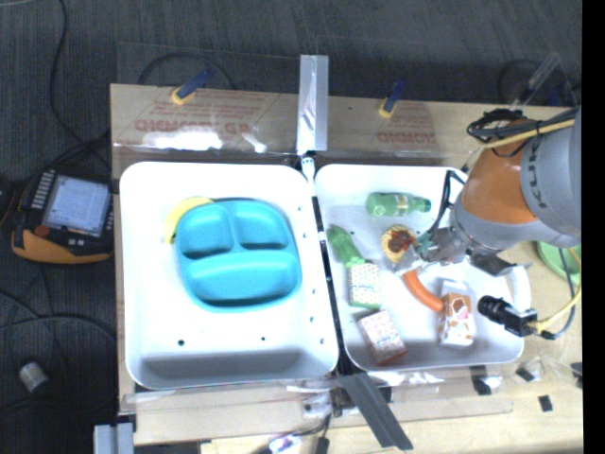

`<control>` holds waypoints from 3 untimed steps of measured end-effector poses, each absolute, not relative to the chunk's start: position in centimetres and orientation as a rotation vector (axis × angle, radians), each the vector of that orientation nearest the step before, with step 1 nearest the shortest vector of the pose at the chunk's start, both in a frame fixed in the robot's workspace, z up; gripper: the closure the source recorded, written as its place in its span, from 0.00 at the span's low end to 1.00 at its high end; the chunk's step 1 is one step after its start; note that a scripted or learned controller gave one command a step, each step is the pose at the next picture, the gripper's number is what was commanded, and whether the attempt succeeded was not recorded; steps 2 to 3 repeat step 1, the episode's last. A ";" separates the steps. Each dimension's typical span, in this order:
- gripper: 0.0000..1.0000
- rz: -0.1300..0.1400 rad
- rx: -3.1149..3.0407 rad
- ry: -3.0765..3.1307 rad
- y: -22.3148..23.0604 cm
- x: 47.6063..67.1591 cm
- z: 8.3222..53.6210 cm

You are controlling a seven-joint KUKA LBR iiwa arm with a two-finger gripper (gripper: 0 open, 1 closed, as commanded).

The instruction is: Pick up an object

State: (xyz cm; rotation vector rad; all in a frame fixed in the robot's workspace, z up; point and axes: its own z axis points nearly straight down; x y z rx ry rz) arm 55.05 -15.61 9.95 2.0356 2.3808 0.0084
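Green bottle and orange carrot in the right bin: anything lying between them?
Yes. In the camera view, a small round red-and-yellow item lies between the green bottle and the orange carrot, beside the gripper.

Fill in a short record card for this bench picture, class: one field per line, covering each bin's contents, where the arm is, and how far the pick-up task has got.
left bin: blue divided tray, upside down, over a yellow item
right bin: green bottle, green packet, round red-brown food item, orange carrot-like piece, three small cartons
arm: reaching in over the right bin's right side
gripper: low, beside the round food item and above the carrot-like piece
task state: nothing visibly held
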 end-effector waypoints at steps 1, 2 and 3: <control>1.00 -0.008 2.113 2.325 -12.3 64.0 17.7; 1.00 -0.008 2.113 2.325 -12.3 64.0 17.7; 1.00 -0.008 2.113 2.325 -12.3 64.0 17.7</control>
